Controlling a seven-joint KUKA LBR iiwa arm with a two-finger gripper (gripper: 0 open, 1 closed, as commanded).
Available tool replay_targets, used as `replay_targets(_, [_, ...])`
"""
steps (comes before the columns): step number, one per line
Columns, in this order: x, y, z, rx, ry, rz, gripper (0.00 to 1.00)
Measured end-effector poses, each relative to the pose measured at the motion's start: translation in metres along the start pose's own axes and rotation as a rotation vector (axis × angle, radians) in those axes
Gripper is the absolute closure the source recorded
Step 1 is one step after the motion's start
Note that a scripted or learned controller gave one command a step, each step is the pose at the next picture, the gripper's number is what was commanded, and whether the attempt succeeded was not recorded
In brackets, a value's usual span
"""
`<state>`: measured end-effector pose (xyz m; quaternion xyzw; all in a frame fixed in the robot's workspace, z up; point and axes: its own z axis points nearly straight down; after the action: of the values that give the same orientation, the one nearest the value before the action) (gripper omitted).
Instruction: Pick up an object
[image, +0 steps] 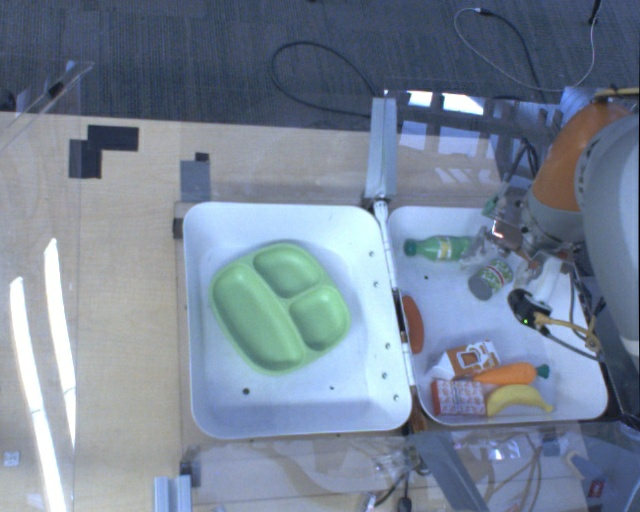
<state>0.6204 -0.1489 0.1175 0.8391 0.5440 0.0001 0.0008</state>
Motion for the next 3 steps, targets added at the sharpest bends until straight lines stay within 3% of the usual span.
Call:
replay_targets(1, [0.024,0.049,0.009,-0.022,0.001,-0.165,0.00])
replay_targets(2, [-0.020,0.035,0.031,-0.005,0.000,-0.403,0.00])
replay_targets(3, [-0.057,-0.016,0.029,-0.007,0.000,-0.444,0.00])
